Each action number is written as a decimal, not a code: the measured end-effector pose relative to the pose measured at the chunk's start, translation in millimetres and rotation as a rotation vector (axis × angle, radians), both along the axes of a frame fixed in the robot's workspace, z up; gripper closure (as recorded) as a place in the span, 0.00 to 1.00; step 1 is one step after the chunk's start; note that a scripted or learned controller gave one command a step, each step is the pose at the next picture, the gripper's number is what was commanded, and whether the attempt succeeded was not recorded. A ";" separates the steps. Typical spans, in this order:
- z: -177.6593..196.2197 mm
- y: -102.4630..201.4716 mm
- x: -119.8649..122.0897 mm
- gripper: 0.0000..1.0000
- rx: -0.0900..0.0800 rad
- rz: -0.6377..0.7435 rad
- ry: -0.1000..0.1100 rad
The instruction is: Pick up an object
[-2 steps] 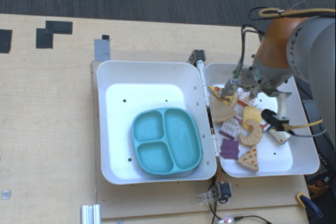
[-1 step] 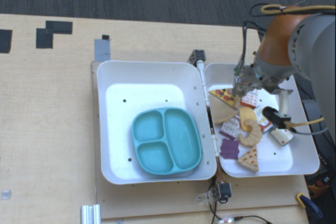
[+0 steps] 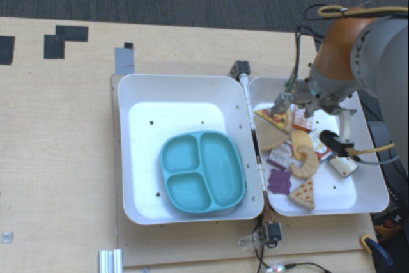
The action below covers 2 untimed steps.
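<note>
Camera view: arm reaches in from right, gripper [image 3: 295, 104] low over right bin [image 3: 370, 198], at top of a toy food pile w/ pizza slice [image 3: 271, 119], croissant [image 3: 306, 163], purple piece [image 3: 278, 181]. Grip state can't be told. Left bin [image 3: 137, 137] holds a blue divided plate [image 3: 202, 171].

Robotics lab — wooden bench [image 3: 57, 137], white bins [image 3: 137, 156], loose cables [image 3: 300, 48].

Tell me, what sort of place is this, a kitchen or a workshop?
Most likely a robotics lab or test bench, not a kitchen. A grey and orange robot arm reaches over two white bins on a wooden bench; the food pieces look like toys, and loose cables run along the edge.
</note>
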<state>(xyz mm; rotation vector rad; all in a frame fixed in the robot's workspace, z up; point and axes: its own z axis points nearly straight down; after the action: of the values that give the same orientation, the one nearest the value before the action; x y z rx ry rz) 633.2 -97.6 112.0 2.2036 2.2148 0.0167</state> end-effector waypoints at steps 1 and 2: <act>-19.1 3.4 -23.3 0.00 -0.004 -0.003 -0.006; -7.7 3.1 -22.1 1.00 -0.005 -0.002 -0.010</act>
<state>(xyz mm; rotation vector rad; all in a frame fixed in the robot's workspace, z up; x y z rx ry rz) 611.0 -94.6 104.4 2.1982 2.2054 0.0218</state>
